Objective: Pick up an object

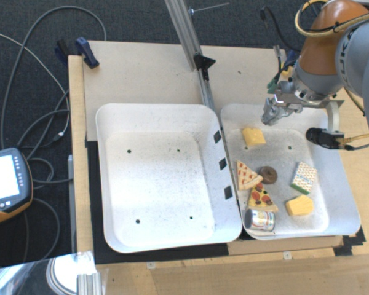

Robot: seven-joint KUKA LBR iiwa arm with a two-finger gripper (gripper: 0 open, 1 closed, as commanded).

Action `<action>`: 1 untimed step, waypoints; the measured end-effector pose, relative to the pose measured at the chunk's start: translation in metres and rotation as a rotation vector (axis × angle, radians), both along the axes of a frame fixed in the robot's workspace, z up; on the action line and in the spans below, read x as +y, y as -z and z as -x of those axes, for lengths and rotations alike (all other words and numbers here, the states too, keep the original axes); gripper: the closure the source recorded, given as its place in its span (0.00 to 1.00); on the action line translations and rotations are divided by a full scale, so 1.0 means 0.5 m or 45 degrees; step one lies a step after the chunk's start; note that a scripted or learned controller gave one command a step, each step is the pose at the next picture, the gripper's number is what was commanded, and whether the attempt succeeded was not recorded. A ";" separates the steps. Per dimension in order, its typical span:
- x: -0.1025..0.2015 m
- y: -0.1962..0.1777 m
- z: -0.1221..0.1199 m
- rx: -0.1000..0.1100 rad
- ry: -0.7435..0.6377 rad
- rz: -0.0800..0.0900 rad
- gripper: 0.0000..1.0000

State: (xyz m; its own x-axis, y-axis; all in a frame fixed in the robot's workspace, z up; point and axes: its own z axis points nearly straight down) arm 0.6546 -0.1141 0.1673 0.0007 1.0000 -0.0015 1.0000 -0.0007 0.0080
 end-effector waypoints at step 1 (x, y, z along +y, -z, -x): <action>0.001 -0.105 -0.004 -0.001 -0.003 0.000 1.00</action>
